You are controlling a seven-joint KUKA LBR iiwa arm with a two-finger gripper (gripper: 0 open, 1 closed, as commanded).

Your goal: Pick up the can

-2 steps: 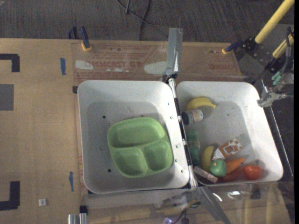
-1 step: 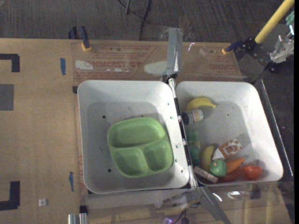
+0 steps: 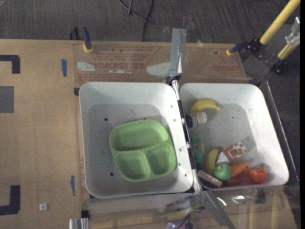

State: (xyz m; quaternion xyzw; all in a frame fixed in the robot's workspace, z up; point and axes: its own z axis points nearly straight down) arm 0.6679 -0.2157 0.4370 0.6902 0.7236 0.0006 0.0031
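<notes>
A small can-like cylinder (image 3: 197, 119) with a pale label and a dark end lies on its side in the right bin (image 3: 248, 99), close to that bin's left wall. A yellow banana (image 3: 205, 105) lies just behind it. Below it, along the same wall, lies a green see-through cylinder (image 3: 197, 148); I cannot tell whether it is a can or a bottle.
Toy food crowds the right bin's front: a yellow piece (image 3: 211, 160), a small carton (image 3: 235, 151), a carrot (image 3: 239, 168), a green ball (image 3: 222, 171), a red piece (image 3: 258, 175). A green divided plate (image 3: 143, 149) lies in the left bin (image 3: 95, 104). A yellow pole (image 3: 282, 17) slants at the top right.
</notes>
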